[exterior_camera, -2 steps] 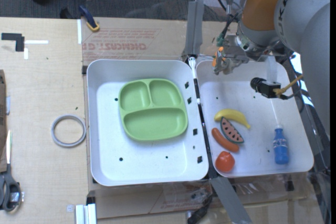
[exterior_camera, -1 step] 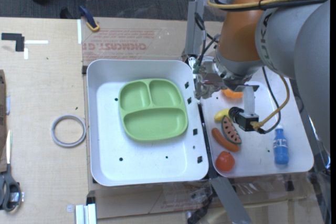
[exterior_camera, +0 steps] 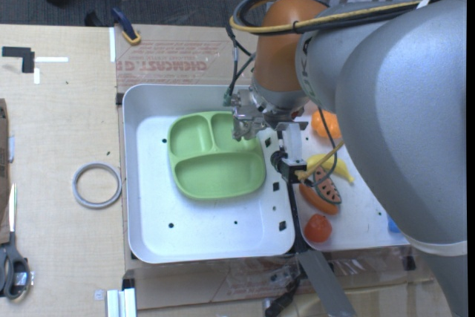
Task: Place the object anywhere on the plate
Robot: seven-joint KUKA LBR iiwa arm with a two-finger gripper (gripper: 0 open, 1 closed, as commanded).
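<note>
- We see the gripper [exterior_camera: 245,126] at frame centre, over the upper-right rim of the green plate [exterior_camera: 215,174] in the left bin [exterior_camera: 148,234].
- Jaw state: can't tell; nothing visibly held.
- Toy fruit – banana [exterior_camera: 335,163], tomato [exterior_camera: 318,228], watermelon slice [exterior_camera: 320,193] – sits in the right bin [exterior_camera: 364,226], centre-right.

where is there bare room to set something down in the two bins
Free: the left bin's floor in front of the green plate, and the strip left of the plate. The plate's big compartment is bare too. Crowded: the right bin, with the banana, watermelon slice, tomato and orange under the arm.
</note>
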